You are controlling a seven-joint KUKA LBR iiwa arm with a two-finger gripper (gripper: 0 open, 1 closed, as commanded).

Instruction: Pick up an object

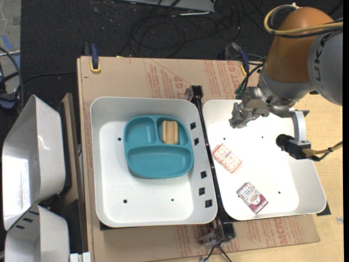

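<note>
Two white bins (109,162) side by side at frame centre. One blue divided plate (158,148) in the left-hand bin, with one tan block (170,132) in its upper-right compartment. Two small packets (227,158) (252,196) in the right-hand bin.

The gripper (240,119) hangs over the far left part of the right bin (305,195). Two small packets (227,158) (252,197) lie nearer. In the left bin (109,190), a teal tray (155,157) holds a tan block (170,132).
</note>
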